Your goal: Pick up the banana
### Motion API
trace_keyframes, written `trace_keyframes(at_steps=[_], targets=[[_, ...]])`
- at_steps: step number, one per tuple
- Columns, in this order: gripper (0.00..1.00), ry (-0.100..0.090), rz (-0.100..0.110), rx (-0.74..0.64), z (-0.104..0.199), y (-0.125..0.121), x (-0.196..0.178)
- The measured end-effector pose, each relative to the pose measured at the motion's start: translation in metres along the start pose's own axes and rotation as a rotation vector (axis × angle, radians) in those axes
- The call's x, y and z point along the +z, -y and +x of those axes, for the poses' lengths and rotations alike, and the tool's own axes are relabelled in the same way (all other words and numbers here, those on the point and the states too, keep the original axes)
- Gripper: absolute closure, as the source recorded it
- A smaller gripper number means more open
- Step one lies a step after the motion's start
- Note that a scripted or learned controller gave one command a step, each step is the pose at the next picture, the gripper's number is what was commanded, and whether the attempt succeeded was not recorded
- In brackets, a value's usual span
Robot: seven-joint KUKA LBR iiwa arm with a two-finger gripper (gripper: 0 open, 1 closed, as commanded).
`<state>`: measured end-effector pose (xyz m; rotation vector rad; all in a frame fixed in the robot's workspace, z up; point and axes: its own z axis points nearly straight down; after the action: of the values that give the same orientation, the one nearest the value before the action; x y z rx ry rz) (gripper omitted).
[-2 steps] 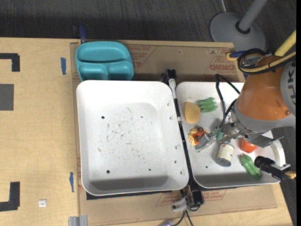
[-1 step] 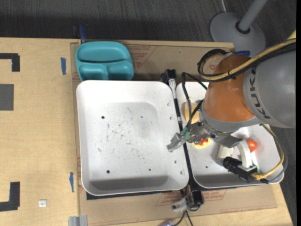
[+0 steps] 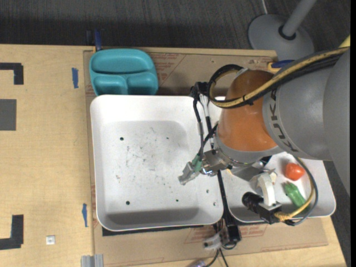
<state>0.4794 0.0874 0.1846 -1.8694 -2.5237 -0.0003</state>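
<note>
**Arm low over the bench, wrist bent left**

The grey arm reaches in from the right, its bulk covering the upper right. The orange band sits just above the wrist. Black and yellow cables loop around the wrist. The gripper points left and slightly down, its tip greenish-grey. Finger spacing is too small and blurred to read.

Grey arm, orange band, black cables
</note>
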Motion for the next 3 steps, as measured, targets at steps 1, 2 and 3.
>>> trace_keyframes(at_steps=[1,2,3], targets=[[0.00,0.000,-0.001,-0.310,0.042,-0.013,0.099],[0.00,0.003,-0.006,-0.136,0.117,-0.038,0.098],[1.00,-0.001,-0.008,-0.137,0.120,-0.038,0.088]])
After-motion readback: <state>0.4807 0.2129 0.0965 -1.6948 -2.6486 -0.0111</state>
